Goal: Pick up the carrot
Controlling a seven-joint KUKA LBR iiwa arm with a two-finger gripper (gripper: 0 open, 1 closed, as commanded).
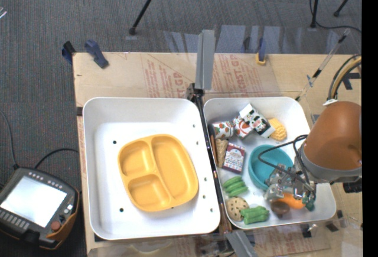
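Observation:
The carrot is a small orange piece lying near the front right corner of the right bin. Only part of it shows beneath the gripper. My gripper hangs low over it, just in front of the teal bowl, and its metal parts cover the carrot's upper side. The arm's orange band sits above the wrist on the right. From this angle I cannot see whether the carrot is held.
The right bin also holds a milk carton, corn, a cone, a red packet, green pods, a cookie and a brown piece. A yellow divided plate lies in the left bin.

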